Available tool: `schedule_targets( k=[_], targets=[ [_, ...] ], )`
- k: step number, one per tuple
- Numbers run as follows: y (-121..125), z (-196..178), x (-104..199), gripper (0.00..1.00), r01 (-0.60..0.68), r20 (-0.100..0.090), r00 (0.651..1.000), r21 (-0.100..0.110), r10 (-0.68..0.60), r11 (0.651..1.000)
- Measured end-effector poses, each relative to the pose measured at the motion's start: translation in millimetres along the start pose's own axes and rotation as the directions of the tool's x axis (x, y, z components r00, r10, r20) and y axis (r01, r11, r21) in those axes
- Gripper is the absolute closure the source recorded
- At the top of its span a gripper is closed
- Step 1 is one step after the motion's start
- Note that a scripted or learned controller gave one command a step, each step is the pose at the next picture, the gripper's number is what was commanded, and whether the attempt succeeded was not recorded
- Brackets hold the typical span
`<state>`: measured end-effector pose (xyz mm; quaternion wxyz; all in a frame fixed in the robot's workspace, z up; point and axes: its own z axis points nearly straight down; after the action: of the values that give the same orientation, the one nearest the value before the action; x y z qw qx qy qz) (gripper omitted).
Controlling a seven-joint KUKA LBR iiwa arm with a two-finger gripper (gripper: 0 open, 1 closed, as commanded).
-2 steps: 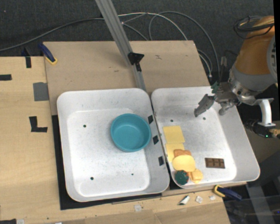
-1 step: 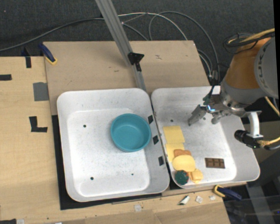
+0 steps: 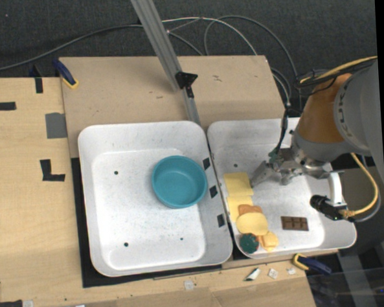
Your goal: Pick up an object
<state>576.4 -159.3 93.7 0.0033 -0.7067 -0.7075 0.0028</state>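
1. Yellow block (image 3: 238,186), the flat pale-yellow piece nearest the pincer, lies in the right bin (image 3: 327,242) against its left wall; its long axis runs from the far side of the bin toward the near side, roughly parallel to that wall
2. The pincer (image 3: 263,173) sits just to the right of the yellow block's upper end, low over the bin floor, pointing left and slightly toward the near side; whether its fingers are spread or closed cannot be told, and nothing is seen between them
3. Below the yellow block sits a cluster: an orange piece (image 3: 249,210), a rounded yellow object (image 3: 253,224), a small dark teal object (image 3: 249,243) at the bin's near left corner, and another yellow-orange bit (image 3: 270,241) beside it
4. A brown chocolate-bar shape (image 3: 294,224) lies flat to the right of the cluster, well apart from the yellow block, its long axis running left to right
5. The left bin (image 3: 103,187) holds a teal bowl (image 3: 179,181), upright, near its right side
6. No readable writing or brand shows on any object
7. Both bins rest side by side on the tabletop (image 3: 24,160), and the arm (image 3: 336,121) reaches in from the right
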Motion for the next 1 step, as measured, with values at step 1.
schedule_targets(
  k=[1],
  targets=[
    [1.8,-13.5,0.6,1.0,0.001,0.0,1.0,-0.005,-0.001,1.0]
  ],
)
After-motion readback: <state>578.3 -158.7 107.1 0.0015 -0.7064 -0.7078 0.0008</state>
